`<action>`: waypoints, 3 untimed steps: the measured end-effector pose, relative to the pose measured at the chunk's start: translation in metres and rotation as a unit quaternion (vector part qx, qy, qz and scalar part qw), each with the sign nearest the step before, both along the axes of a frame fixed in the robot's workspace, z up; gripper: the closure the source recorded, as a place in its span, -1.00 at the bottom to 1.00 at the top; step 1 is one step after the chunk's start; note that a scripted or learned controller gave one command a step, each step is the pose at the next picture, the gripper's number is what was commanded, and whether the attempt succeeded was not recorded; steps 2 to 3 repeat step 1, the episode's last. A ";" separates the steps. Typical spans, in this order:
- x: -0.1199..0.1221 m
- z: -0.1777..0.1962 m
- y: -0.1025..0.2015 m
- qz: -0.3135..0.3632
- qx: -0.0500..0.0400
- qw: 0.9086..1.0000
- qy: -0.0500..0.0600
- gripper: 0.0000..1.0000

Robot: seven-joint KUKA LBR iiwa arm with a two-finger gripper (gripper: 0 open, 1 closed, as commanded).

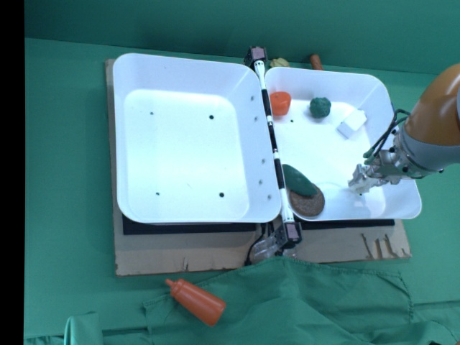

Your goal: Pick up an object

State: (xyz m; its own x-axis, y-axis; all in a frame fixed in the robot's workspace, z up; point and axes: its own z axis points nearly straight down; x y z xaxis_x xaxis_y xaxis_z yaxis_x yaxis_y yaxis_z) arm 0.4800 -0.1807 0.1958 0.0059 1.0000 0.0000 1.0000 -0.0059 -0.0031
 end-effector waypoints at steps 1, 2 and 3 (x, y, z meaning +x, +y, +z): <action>0.077 -0.011 -0.008 0.003 -0.003 1.000 -0.009 1.00; 0.077 -0.011 -0.008 0.003 -0.003 1.000 -0.009 1.00; 0.077 -0.011 -0.008 0.003 -0.003 1.000 -0.009 1.00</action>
